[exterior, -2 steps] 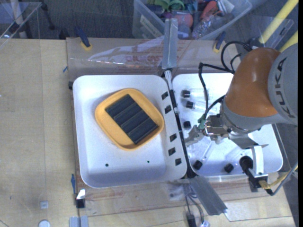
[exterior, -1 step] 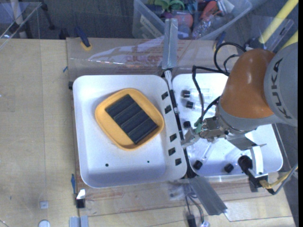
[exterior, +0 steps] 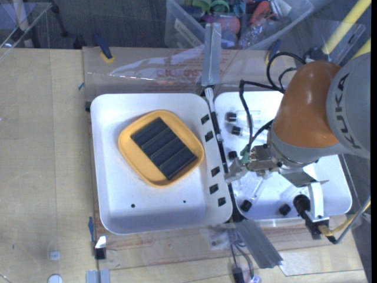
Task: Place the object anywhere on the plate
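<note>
Your KUKA arm [exterior: 347, 99] shows a grey shell with part of the dark maker's lettering running along it, and a broad, rounded orange band [exterior: 303, 108] above the wrist. Black cables [exterior: 283, 63] loop off its upper side (thin ones trail toward the wrist too). Below the band you see a silver-grey wrist block [exterior: 262, 158] with small green and dark fittings.

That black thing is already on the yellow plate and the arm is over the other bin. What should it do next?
Probably just lift up and away. The black ridged object lies flat within the yellow plate in the left bin, apart from the arm, which hangs over the right bin. The job looks done.
</note>
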